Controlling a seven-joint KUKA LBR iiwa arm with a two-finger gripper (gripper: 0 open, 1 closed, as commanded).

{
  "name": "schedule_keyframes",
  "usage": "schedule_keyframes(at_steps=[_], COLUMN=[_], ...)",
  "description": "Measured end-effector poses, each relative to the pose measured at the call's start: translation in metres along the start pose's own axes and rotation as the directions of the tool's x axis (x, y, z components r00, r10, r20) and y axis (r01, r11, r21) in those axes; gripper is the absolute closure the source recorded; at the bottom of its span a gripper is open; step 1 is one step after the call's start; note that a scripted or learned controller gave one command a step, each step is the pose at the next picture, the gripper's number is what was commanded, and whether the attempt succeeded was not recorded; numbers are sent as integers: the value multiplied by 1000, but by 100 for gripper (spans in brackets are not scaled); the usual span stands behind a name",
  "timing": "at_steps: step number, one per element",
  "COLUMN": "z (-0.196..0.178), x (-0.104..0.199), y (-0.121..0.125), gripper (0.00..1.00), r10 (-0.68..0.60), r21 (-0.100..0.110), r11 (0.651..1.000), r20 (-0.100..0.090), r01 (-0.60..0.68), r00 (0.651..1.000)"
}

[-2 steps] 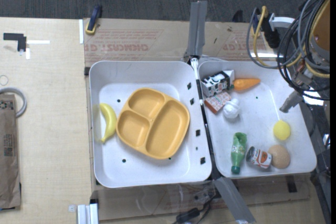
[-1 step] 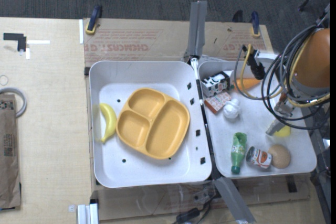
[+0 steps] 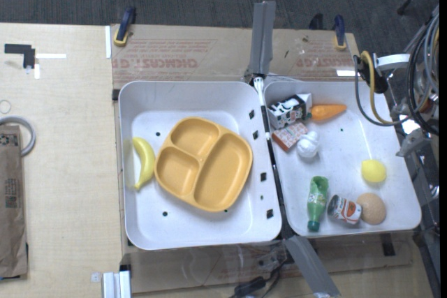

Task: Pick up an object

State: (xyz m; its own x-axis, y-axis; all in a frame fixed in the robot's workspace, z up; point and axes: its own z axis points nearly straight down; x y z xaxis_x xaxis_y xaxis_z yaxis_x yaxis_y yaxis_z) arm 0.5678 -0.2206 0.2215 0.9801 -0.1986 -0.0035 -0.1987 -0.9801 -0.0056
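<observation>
The right bin (image 3: pixel 391 223) holds several small items. A black-and-white patterned carton (image 3: pixel 288 110) lies at its far left, next to an orange carrot (image 3: pixel 327 111). Below them are a red packet (image 3: pixel 288 137) and a white lumpy toy (image 3: pixel 308 145), touching each other. A yellow ball (image 3: pixel 374 171) sits apart toward the right. Along the near wall lie a green bottle (image 3: pixel 316 202), a small can (image 3: pixel 343 209) and a tan round bun (image 3: pixel 372 208), close together. In the left bin (image 3: pixel 140 220), a yellow divided plate (image 3: pixel 203 163) rests beside a banana (image 3: pixel 144 161).
Cables and grey machine parts (image 3: pixel 412 94) crowd the right edge beside the right bin. A grey divider bar (image 3: pixel 262 38) stands behind the seam between the bins. Blue clamps (image 3: pixel 126 19) hold cardboard at the back. A brown paper bag (image 3: pixel 10 199) lies far left.
</observation>
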Motion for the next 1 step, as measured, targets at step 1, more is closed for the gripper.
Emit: schedule_keyframes(at_steps=[1], z=[-7], x=[1], y=[-2], gripper=[100], r10=[-1], r21=[6], r11=[1000], r20=[3], r01=[1], r00=[1000])
